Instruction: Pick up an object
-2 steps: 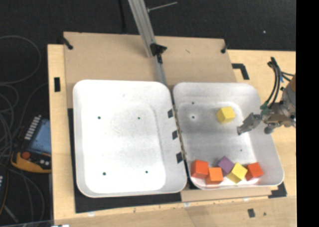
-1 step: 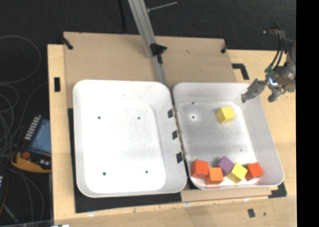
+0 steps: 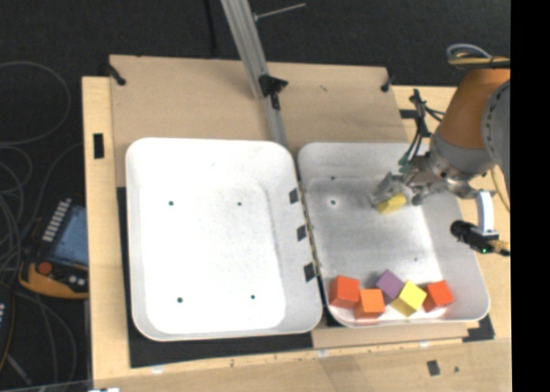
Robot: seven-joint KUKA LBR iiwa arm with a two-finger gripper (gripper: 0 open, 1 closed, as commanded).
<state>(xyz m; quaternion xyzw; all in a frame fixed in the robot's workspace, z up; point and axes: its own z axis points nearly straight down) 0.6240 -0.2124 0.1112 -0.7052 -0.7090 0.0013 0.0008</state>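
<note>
One small yellow block [image 3: 392, 204] sits between the fingers of the grey two-finger tool [image 3: 394, 197], closed on it, over the right white bin [image 3: 361, 244]; a clean lift likely comes next.

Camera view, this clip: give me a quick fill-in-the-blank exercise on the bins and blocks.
1. The gripper hangs over the ____ bin.
2. The block at the gripper's fingertips is ____.
3. The purple block lies between an orange block and a ____ block.

Missing words: right; yellow; yellow
</note>
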